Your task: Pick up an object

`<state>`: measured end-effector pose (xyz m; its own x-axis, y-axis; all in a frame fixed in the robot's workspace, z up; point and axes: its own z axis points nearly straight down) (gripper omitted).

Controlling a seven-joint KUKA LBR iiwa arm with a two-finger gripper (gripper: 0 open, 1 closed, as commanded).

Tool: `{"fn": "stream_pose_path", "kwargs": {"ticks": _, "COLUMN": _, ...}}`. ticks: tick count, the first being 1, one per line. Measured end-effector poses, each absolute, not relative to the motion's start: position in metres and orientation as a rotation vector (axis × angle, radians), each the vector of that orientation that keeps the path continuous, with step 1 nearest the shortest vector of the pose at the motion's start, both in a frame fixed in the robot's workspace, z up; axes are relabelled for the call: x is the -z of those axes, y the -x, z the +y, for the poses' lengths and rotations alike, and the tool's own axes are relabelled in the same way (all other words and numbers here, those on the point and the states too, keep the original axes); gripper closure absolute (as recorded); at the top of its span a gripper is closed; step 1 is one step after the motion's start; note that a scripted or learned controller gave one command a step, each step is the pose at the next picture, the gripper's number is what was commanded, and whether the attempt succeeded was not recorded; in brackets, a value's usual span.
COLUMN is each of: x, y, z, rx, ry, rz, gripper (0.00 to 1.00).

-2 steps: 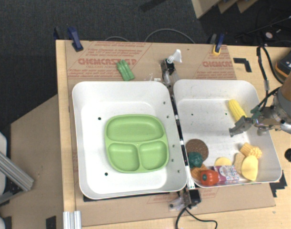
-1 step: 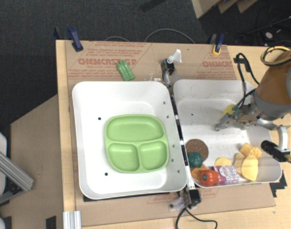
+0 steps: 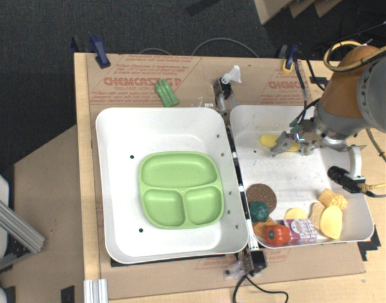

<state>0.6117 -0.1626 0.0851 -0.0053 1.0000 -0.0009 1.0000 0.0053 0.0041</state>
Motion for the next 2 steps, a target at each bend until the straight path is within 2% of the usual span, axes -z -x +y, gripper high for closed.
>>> {"fn": "stream_pose_path", "kwargs": {"ticks": 1, "x": -0.085, "y": -0.636, "z": -0.096, "rx": -0.003, "ry": -2.211, "rz": 2.228, "gripper": 0.00}}
{"fn": "stream_pose_path", "kwargs": {"ticks": 2, "x": -0.080, "y": -0.660, "z": -0.112, "rx": 0.032, "ry": -2.235, "rz": 2.252, "gripper": 0.00}}
